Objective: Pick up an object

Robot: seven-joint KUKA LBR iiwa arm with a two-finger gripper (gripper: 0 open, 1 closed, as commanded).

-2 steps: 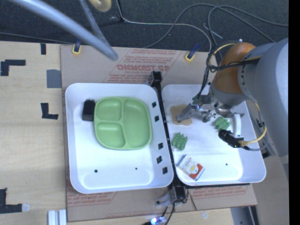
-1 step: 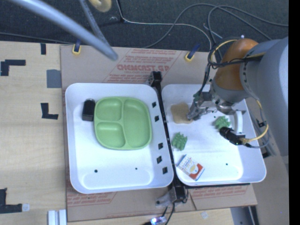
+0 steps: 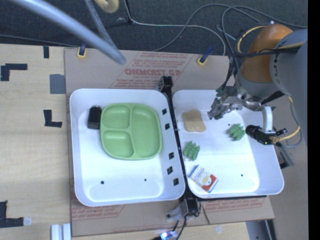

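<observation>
My gripper [image 3: 216, 111] hangs over the back of the right bin [image 3: 250, 181], just right of a tan bread-like slab [image 3: 193, 121]. Nothing shows between its fingers. A green broccoli-like piece [image 3: 236, 131] lies right of the gripper, and a second green piece [image 3: 191, 150] sits near the bin's left wall. A small white, red and orange packet [image 3: 203, 178] lies at the front of that bin. The left bin [image 3: 90, 184] holds a green divided plate [image 3: 131, 131] and a small black block [image 3: 94, 117] beside its left edge.
A black divider [image 3: 172, 134] separates the two bins. Cables [image 3: 200, 24] run across the dark floor behind the bench. A grey pole [image 3: 65, 19] crosses the upper left. A black connector with an orange cable [image 3: 262, 135] hangs over the right bin's right side.
</observation>
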